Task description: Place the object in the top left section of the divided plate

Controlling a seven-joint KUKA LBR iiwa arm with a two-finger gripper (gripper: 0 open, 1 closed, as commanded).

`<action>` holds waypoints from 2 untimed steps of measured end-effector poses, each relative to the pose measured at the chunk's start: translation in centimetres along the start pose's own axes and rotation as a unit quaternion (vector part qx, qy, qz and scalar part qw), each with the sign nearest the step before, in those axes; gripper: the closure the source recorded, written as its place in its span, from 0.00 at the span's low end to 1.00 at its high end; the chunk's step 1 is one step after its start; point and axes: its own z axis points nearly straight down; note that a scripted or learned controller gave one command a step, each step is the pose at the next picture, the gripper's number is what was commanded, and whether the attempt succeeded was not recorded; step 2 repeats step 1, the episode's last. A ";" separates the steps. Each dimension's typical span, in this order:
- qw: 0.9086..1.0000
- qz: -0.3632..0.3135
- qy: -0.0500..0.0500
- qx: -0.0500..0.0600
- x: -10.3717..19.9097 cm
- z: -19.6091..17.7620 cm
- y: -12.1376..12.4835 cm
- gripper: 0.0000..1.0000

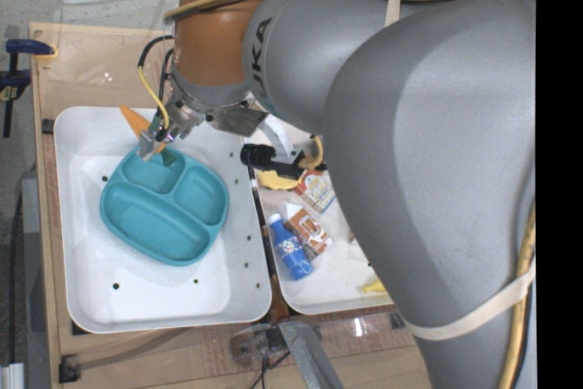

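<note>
The gripper (157, 141) hangs over the upper left section of the teal divided plate (164, 214), its fingertips closed on an orange carrot (137, 119) with a green stem. The arm hides much of the right bin (342, 282).

Teal plate (164, 212) and orange carrot (138, 120) in left bin.

Plate: teal plastic, rounded, three sections, one large along the lower left and two smaller along the upper right; flat on the bin floor, turned at a slant. Carrot: orange, tapered, with a green end; tilted, pointed tip up and left over the bin's floor, green end down at the plate's top corner, just over the top left section; partly hidden there.
</note>
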 end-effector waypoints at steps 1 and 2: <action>1.000 0.000 0.000 0.000 0.0 0.0 0.0 0.00; 1.000 0.000 0.000 0.000 0.0 0.0 0.0 0.00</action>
